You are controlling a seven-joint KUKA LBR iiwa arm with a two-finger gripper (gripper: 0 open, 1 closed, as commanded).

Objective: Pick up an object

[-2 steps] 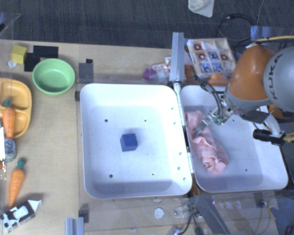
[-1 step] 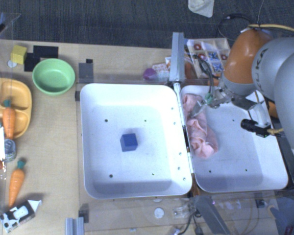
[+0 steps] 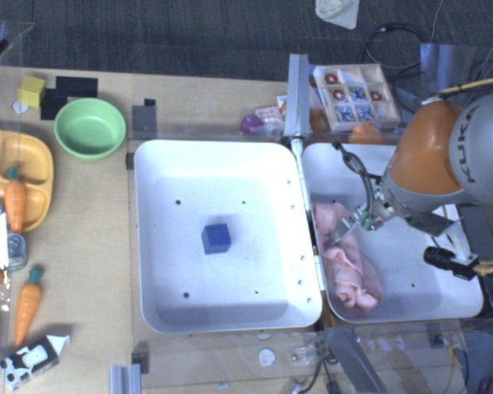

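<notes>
One pink cloth (image 3: 347,261) lies crumpled in the right bin (image 3: 444,298), along that bin's left wall. Touching the cloth's upper part is the gripper (image 3: 349,226), its fingers spread over the folds with nothing visibly clamped between them. The arm (image 3: 444,158) rises just right of the cloth, over the same bin. Left of the cloth, past the divider, a blue cube (image 3: 217,237) sits near the middle of the left bin (image 3: 172,171). Farther left of the cloth, on the surface (image 3: 82,253), stand a green bowl (image 3: 89,127) and a yellow tray (image 3: 29,171).
</notes>
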